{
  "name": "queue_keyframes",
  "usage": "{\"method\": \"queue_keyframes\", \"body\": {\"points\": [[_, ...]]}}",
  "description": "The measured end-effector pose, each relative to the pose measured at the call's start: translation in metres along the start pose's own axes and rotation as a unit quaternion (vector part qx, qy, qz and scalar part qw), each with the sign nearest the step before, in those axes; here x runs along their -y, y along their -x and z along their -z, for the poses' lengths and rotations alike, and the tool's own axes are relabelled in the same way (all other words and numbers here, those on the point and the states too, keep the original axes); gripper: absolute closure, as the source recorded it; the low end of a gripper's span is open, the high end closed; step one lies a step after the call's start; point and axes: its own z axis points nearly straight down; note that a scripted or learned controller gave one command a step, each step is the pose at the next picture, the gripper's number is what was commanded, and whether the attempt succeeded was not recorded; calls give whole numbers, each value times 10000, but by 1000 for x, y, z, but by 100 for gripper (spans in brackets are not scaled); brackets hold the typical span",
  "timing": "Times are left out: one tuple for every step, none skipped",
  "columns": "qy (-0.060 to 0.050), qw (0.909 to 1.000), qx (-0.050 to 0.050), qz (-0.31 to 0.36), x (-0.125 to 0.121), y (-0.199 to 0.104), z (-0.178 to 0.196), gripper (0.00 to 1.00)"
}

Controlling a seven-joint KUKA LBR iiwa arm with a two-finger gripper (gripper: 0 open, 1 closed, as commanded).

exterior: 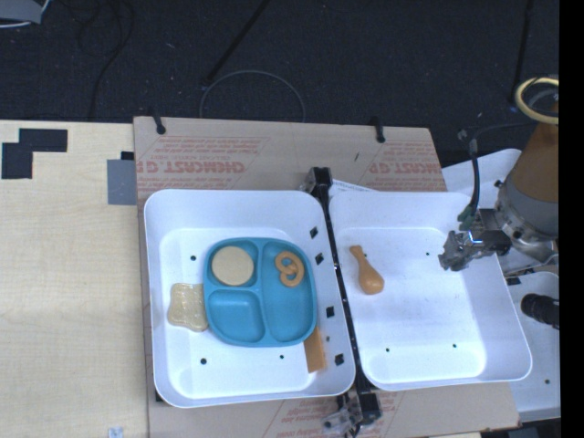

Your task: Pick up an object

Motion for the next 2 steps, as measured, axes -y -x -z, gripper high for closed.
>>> {"method": "queue_keyframes", "body": {"points": [[-11, 10000, -2, -1, 1, -52, -14, 100], [-10, 10000, -6, 8, 2, -113, -14, 100]]}}
